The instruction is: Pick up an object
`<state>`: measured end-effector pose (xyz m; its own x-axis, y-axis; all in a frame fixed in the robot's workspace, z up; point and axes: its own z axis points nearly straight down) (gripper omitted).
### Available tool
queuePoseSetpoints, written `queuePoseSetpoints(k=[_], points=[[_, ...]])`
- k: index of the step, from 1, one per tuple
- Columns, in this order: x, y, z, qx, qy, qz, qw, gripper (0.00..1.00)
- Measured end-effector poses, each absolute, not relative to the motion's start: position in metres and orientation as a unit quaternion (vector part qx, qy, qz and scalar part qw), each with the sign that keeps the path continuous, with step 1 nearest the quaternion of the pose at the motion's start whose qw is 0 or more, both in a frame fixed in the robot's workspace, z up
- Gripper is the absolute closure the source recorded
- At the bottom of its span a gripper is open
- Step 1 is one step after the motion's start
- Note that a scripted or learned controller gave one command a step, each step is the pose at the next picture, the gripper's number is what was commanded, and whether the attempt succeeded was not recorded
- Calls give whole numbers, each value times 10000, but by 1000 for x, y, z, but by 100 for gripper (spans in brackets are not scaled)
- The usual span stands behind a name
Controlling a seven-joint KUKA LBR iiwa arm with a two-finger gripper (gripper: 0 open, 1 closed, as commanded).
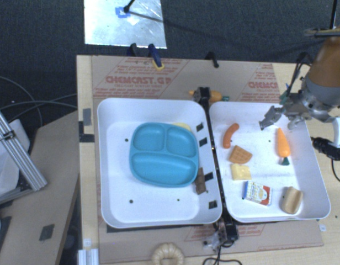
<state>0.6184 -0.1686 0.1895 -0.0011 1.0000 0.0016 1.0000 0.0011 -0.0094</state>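
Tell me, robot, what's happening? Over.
Gripper open, holding nothing, above right bin. Toy carrot just below it, untouched. Nothing blocking it.

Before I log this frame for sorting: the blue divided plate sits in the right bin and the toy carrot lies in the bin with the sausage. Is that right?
Not quite. The camera view shows the blue divided plate in the left bin, not the right one. The rest stands: the toy carrot lies in the right bin with the sausage.
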Motion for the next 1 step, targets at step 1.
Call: queuePoseSetpoints(k=[1], points=[[621,-168,195,-7060,-7082,-4,-7,0]])
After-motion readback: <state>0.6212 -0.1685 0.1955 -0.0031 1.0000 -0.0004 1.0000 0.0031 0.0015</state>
